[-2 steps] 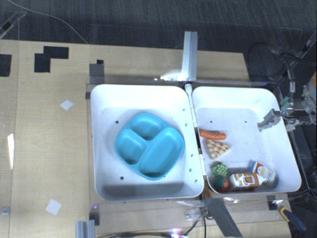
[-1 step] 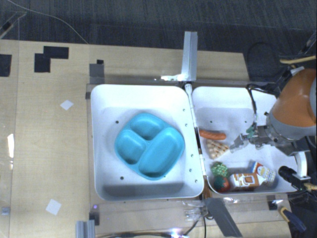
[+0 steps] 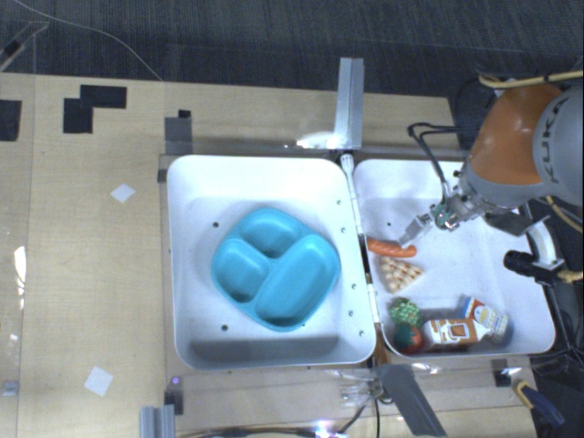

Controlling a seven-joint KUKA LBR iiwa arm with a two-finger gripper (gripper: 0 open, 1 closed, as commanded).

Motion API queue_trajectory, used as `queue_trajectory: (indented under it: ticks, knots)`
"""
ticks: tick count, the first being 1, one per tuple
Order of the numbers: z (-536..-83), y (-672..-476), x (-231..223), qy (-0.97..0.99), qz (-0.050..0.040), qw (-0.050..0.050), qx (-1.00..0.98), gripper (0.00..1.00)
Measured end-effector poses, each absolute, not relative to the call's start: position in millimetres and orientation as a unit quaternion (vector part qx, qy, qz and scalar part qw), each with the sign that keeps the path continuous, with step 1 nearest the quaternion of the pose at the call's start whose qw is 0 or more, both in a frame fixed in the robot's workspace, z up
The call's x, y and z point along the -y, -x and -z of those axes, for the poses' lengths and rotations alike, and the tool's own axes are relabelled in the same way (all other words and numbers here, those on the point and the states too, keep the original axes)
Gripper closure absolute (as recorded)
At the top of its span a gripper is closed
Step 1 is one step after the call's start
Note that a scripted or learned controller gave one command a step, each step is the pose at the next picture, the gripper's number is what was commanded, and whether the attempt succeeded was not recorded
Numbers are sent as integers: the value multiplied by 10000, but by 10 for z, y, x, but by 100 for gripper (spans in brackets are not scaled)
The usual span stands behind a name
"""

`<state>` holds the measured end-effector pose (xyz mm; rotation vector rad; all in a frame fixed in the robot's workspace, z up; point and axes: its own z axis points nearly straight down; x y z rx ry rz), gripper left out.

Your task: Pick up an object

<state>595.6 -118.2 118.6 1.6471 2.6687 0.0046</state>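
Observation:
My gripper (image 3: pixel 415 230) hangs low in the right bin (image 3: pixel 474 267), near its upper left part. Just below and left of its tip lies an orange sausage-shaped piece (image 3: pixel 391 247); whether they touch I cannot tell. Under that lies a tan pizza-like wedge (image 3: pixel 401 273). Along the bin's front edge sit a green broccoli piece (image 3: pixel 404 312), a red round piece (image 3: pixel 411 338) and an orange-and-white carton (image 3: pixel 453 332) lying on its side. Nothing shows in the gripper's hold.
A blue divided plate (image 3: pixel 276 267) lies in the middle of the left bin (image 3: pixel 187 245). The arm's orange band (image 3: pixel 511 144) and grey wrist hang over the right bin's upper right corner. A metal post (image 3: pixel 350 99) stands behind the divider between the bins.

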Motion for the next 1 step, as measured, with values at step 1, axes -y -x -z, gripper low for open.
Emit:
queue_trajectory:
  ticks: [1]
  knots:
    - [-1191, -5364, 910, -5332, -12, 18, -8460, 0]
